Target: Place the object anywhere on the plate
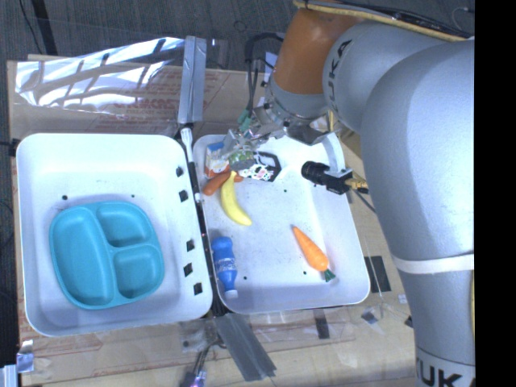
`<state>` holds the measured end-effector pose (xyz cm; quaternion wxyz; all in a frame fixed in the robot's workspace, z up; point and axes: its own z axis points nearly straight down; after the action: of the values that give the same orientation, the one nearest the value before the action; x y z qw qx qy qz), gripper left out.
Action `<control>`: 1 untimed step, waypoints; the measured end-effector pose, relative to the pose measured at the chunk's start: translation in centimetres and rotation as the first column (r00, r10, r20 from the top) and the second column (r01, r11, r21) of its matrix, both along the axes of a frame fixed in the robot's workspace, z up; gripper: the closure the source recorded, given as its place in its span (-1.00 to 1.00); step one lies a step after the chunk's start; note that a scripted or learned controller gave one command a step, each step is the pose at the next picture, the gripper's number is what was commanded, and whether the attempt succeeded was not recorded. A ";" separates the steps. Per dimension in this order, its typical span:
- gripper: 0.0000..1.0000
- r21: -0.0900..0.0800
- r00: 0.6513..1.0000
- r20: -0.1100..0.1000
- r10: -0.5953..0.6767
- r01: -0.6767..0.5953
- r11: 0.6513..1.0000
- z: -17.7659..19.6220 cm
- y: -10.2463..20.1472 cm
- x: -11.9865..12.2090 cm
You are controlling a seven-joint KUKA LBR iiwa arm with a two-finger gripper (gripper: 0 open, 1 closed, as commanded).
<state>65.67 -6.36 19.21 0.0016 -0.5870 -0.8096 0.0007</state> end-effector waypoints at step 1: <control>1.00 0.000 0.991 -0.001 0.131 -0.131 0.991 1.8 5.4 -4.1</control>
<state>61.55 -0.94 21.02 0.0016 -0.5327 -0.8463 0.0011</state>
